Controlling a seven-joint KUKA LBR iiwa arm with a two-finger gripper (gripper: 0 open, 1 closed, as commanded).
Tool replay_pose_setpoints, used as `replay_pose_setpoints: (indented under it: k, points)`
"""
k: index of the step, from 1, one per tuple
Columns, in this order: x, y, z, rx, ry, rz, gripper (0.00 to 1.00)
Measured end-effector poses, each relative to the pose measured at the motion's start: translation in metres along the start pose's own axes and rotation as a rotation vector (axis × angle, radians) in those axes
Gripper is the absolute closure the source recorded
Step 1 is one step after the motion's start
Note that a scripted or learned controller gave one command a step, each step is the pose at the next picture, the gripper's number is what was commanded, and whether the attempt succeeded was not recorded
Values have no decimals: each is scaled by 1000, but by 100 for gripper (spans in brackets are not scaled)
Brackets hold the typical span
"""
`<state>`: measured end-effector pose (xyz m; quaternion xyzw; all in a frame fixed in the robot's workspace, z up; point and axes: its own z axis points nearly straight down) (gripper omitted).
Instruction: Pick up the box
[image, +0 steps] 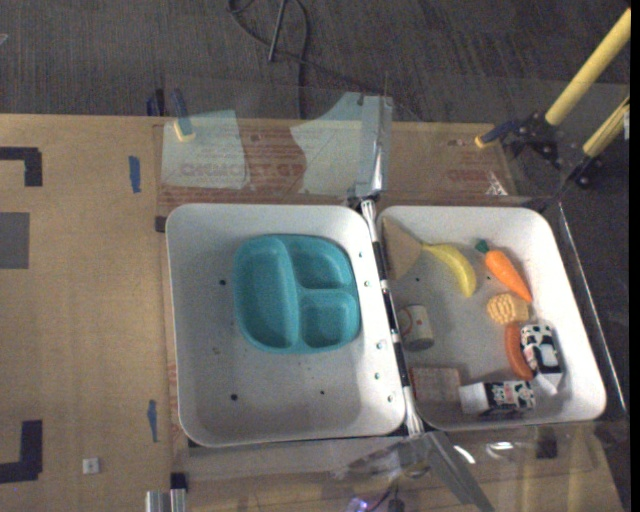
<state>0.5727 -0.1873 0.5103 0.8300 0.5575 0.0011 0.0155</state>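
One small tan cardboard box (436, 382) lies flat in the right-hand shallow white plastic bin (578, 300), near the bin's front left corner. It is close to the wall shared with the other bin and just beside a black-and-white patterned carton (505, 397). The box is judged light, stiff-sided and somewhat crushable. A moderate pinch from above across two opposite side faces should suit it, though the wall and carton leave little room for fingers. The pincer's state cannot be told.

Orange item (513, 350) partly hidden under cow-print carton (543, 350); small cylinder (416, 325) too blurred to identify.
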Motion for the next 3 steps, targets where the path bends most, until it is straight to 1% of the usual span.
replay_pose_setpoints:
  k: [1,3]
  points:
    - [1,1,-11,-4,-2,-2,100]
    - [4,3,-33,-13,-7,-8,100]
